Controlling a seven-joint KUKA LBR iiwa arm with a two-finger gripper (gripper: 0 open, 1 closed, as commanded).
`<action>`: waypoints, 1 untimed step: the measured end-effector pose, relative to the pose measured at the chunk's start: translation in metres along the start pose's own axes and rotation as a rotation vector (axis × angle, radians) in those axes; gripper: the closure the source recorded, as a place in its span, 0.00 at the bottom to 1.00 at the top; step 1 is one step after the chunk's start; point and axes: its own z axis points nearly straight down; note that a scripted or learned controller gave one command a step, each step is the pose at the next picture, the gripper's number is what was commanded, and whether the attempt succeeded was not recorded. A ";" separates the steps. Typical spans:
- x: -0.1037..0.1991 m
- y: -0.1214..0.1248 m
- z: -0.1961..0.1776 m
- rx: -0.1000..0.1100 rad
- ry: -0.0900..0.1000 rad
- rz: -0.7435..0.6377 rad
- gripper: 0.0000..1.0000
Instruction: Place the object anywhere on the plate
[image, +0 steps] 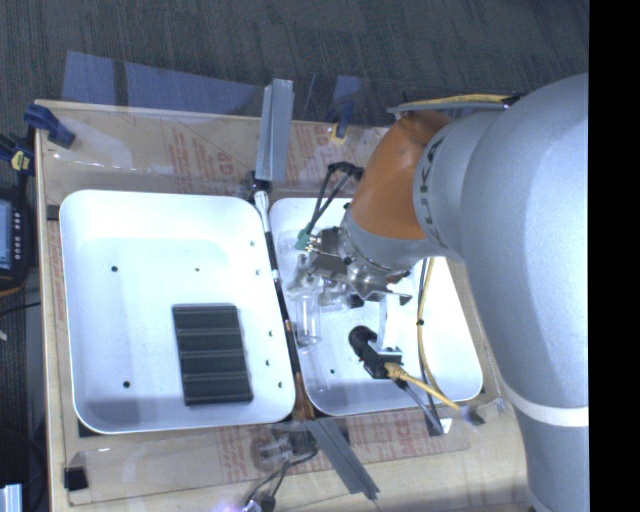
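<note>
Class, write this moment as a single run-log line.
arm: over right bin | gripper: low near its left wall, grasp unclear | dark ridged plate: in left bin, nothing on it

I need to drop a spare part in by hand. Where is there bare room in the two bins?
Left bin: bare floor above and left of the dark ribbed plate. Right bin: crowded by the arm, gripper and cables, with a small patch near its lower-left corner.

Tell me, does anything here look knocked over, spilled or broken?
Nothing stands out. The dark ribbed plate lies flat in the left bin, squarely placed. The claw hangs low over the right bin. I see no spills or damage, though the arm hides much of that bin.
</note>
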 end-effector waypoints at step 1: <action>0.038 -0.052 0.006 0.000 -0.002 0.282 1.00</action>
